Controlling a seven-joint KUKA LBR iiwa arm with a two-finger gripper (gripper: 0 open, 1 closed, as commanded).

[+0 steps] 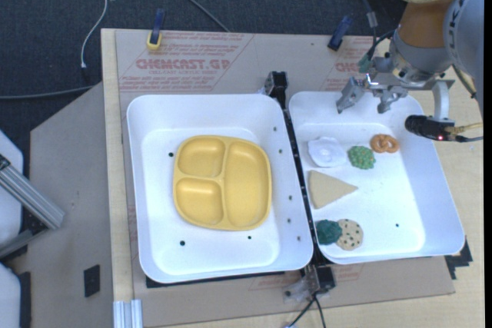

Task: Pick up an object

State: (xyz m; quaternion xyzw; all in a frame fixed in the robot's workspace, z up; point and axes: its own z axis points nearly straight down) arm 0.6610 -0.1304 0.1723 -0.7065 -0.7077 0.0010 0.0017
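Observation:
The right bin [430,203] holds several small food pieces: a white round piece [327,151], a green broccoli floret [361,157], a brown pretzel [384,143], a tan wedge [330,188], a dark green piece [328,231] and a chocolate-chip cookie [350,234]. My gripper [367,100] hangs over the far edge of this bin, behind the white piece and the pretzel. It is open, its fingers spread, with nothing between them.
In the left bin [146,165] lies a yellow divided plate [223,182]. A black clamp [276,82] sits where the two bins meet at the back. Blue clips [157,19] hold the cardboard base at its far edge.

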